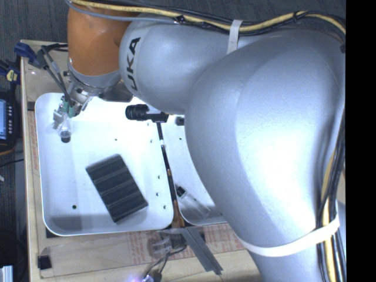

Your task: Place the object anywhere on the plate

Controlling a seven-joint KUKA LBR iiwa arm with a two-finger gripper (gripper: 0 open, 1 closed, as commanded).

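Bench w/ two white bins | left bin (47, 157) has dark ribbed plate (116, 188) lying flat near front | gripper (63, 121) over bin's back-left corner, well apart from plate | fingers open/shut: can't tell | object: can't make out any.

Wooden bench (30, 157) on dark carpet (35, 10), brightly lit.

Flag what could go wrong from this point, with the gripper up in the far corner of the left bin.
1. The gripper hangs close to the left bin's far wall; a descent there could strike the rim.
2. The dark ribbed block lies well away from the gripper, toward the bin's near side, so closing here would likely grab nothing.
3. The arm's bulk covers most of the right bin, so contact there would go unseen.
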